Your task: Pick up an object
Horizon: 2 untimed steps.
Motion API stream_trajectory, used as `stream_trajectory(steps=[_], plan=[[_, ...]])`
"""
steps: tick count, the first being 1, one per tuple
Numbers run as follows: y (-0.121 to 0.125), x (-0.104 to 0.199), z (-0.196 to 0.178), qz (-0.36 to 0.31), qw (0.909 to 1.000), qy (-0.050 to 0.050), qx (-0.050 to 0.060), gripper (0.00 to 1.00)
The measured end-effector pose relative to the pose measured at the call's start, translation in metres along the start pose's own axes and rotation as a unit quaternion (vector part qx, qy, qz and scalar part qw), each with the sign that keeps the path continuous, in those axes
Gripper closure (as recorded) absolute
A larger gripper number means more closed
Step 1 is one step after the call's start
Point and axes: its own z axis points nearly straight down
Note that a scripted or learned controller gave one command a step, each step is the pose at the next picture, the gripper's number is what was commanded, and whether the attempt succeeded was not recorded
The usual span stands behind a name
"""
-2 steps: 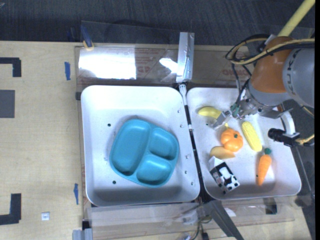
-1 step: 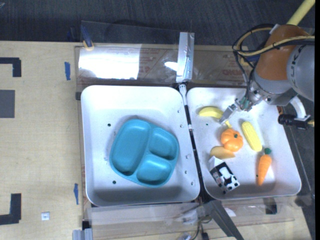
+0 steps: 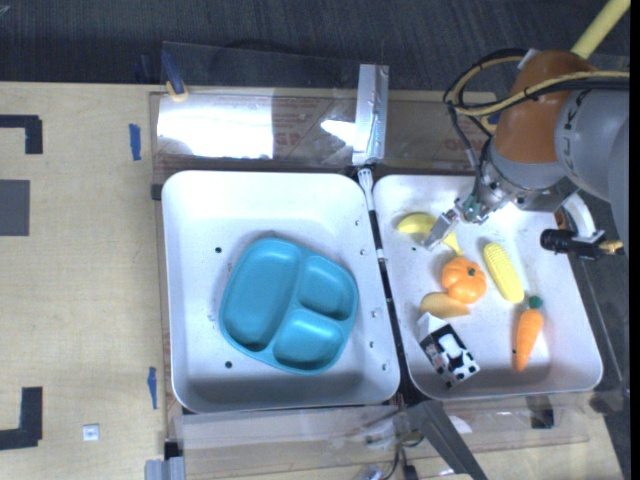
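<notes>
From my station I see the gripper [image 3: 448, 224] low in the right bin [image 3: 585, 368], near its far left corner, with the arm [image 3: 590, 148] reaching in from the right. It sits right at a yellow toy, likely a banana or lemon [image 3: 412, 224], lying by the bin's left wall; the view is too coarse there for me to tell whether the claw is spread, clenched or grasping anything. That yellow piece looks to me like the object being tried for. I judge it to be light, hollow moulded plastic, stiff and smooth, so it may skid or roll out of a pinch; I would take it across its narrow middle, not the tapered ends. Toward the bin's centre lie an orange tomato-like toy [image 3: 464, 279], a corn cob [image 3: 503, 271] and a small yellow-orange piece [image 3: 443, 304]; a carrot [image 3: 528, 335] lies nearer the right edge, and a black-and-white block [image 3: 449, 353] sits near the front left corner. The left bin [image 3: 190, 368] carries a blue divided plate [image 3: 290, 301] at its middle. I can read no brand, label or writing on anything.
</notes>
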Motion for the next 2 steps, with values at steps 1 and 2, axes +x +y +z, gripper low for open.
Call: stream_trajectory(steps=[1, 2], plan=[[0.004, -0.001, -0.013, -0.001, 1.0000, -0.004, -0.007, 1.00], [0.051, 0.069, -0.103, 0.133, 0.9910, -0.002, -0.013, 1.00]])
